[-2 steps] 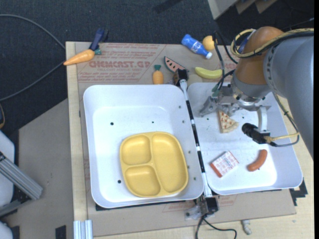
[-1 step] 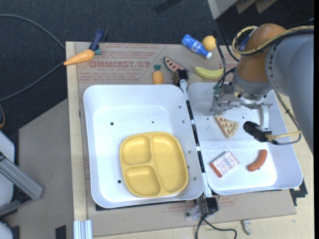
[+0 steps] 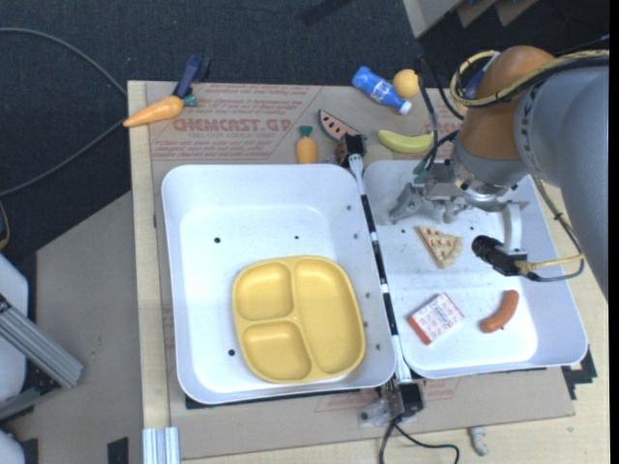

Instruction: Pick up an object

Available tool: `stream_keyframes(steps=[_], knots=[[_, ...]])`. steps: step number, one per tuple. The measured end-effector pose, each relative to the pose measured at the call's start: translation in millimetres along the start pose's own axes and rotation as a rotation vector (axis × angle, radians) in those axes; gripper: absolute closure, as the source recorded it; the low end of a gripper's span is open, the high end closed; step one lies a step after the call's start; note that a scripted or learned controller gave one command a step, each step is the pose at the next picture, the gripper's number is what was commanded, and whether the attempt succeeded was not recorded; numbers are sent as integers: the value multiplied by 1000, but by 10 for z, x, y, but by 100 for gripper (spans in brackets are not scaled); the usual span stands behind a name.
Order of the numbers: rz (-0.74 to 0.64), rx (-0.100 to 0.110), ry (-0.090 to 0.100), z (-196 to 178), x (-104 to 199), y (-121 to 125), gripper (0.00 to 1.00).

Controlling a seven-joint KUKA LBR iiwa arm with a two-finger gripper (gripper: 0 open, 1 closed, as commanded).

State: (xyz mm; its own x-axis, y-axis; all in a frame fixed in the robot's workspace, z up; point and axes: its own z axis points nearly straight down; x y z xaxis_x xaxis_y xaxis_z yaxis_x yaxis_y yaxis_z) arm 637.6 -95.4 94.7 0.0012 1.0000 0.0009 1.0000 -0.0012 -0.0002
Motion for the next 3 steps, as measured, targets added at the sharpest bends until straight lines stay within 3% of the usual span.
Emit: stream_keyframes(steps=[1, 2, 3], knots=[[0, 2, -1, 104, -216, -366, 0], [0, -1, -1, 2, -209, -359, 100], [-3, -1, 0, -902, 703, -641, 100]])
